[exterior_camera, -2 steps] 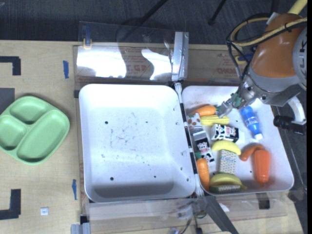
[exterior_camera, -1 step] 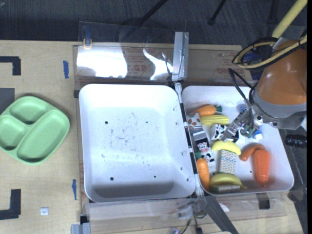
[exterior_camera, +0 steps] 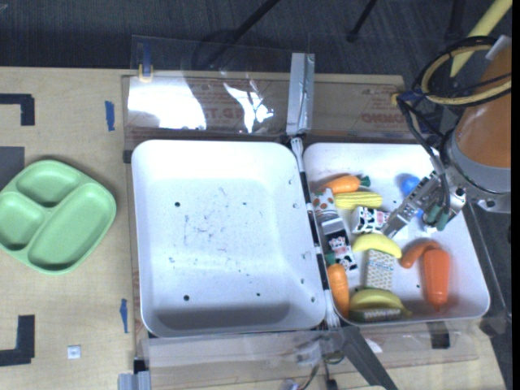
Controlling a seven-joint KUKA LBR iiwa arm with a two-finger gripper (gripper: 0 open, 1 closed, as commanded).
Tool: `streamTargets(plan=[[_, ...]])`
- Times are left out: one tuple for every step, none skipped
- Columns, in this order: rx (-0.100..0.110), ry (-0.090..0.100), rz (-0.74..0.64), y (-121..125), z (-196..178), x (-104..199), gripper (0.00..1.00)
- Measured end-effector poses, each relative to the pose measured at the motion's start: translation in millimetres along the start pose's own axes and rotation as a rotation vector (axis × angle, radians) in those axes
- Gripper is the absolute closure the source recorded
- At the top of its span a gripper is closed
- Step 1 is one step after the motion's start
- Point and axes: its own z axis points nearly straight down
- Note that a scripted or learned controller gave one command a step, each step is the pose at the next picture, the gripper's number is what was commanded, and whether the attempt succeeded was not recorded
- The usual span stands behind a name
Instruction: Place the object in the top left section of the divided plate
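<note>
The green divided plate (exterior_camera: 54,215) lies on the bench at the far left, outside both bins, with nothing in its three sections. My gripper (exterior_camera: 397,222) hangs low in the right bin (exterior_camera: 475,295), reaching in from the right at a slant. Its tip is just above a yellow banana (exterior_camera: 377,244) and beside a black-and-white spotted item (exterior_camera: 370,218). Nothing is visibly held. An ear of corn (exterior_camera: 358,200) and a carrot (exterior_camera: 344,184) lie to the gripper's upper left.
The right bin also holds an orange sausage (exterior_camera: 436,275), a tan grater-like piece (exterior_camera: 378,270), another carrot (exterior_camera: 337,287), a second banana (exterior_camera: 374,300) and a blue item (exterior_camera: 407,183). The left bin (exterior_camera: 219,230) lies between the gripper and the plate. Cables hang at the upper right.
</note>
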Motion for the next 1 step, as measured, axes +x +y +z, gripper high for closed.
streamTargets(plan=[[-0.003,-0.004,-0.34,15.3,-12.2,15.5,1.0]])
